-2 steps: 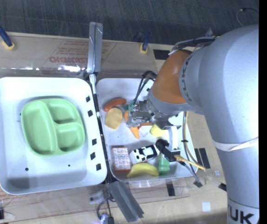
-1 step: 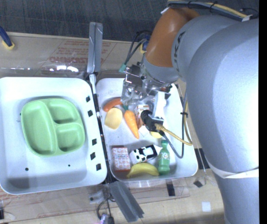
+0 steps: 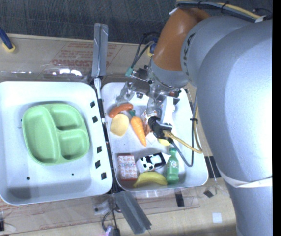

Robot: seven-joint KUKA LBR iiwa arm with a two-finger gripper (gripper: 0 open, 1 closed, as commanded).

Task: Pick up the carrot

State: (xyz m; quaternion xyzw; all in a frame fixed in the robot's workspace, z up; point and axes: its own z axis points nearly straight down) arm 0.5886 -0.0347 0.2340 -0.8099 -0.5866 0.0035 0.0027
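Observation:
The orange carrot [image 3: 139, 130] lies in the right bin [image 3: 195, 173], its tip pointing toward the front. My gripper [image 3: 140, 99] hangs just behind and above the carrot's thick end. It is open, one finger [image 3: 127, 89] to the left and the other on the right, with nothing between them. The carrot rests on the bin floor, apart from the fingers.
A red sausage [image 3: 119, 108] and a yellow lemon-like fruit [image 3: 120, 124] lie just left of the carrot. A red box [image 3: 126, 165], a black-and-white toy [image 3: 153, 162], a banana [image 3: 150, 180] and a green bottle [image 3: 172, 167] crowd the front. The left bin [image 3: 8, 186] holds a green divided plate [image 3: 57, 132].

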